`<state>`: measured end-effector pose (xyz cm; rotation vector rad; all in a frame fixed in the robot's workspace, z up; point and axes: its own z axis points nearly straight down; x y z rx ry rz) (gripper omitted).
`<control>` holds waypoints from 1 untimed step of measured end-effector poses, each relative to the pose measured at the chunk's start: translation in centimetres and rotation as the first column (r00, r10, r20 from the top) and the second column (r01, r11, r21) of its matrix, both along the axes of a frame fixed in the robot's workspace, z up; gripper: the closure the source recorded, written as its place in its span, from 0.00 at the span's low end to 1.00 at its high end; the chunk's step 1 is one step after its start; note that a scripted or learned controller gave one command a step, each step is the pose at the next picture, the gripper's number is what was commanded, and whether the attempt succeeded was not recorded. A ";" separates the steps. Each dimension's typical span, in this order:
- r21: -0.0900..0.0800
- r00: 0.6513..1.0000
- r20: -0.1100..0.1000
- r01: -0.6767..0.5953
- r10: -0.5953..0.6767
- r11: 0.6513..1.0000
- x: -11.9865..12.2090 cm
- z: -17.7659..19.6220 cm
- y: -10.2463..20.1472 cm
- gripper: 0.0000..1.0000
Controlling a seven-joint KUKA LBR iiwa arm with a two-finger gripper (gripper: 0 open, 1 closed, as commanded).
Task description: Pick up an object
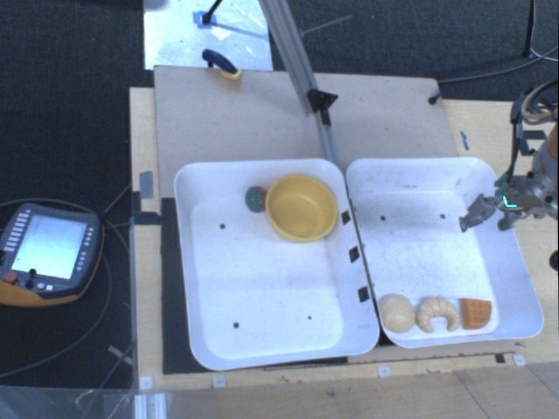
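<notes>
The gripper (489, 212) hangs spread and empty over the right bin (524, 273), well apart from the croissant (438, 313) at its near wall; crowding neighbours could spoil a grasp.

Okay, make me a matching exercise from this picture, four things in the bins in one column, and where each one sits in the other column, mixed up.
Things:
1. yellow bowl
2. small green object
3. croissant
4. orange block

Places:
A. right bin, near-right corner
B. left bin, far side, touching the bowl's left edge
C. right bin, near edge, between a pale round roll and the block
D. left bin, far right corner

Pairs: 1-D, 2-B, 3-C, 4-A
</notes>
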<state>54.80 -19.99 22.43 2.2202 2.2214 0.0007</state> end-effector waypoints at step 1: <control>0.000 1.000 0.000 0.000 0.000 1.000 0.0 0.0 0.0 0.00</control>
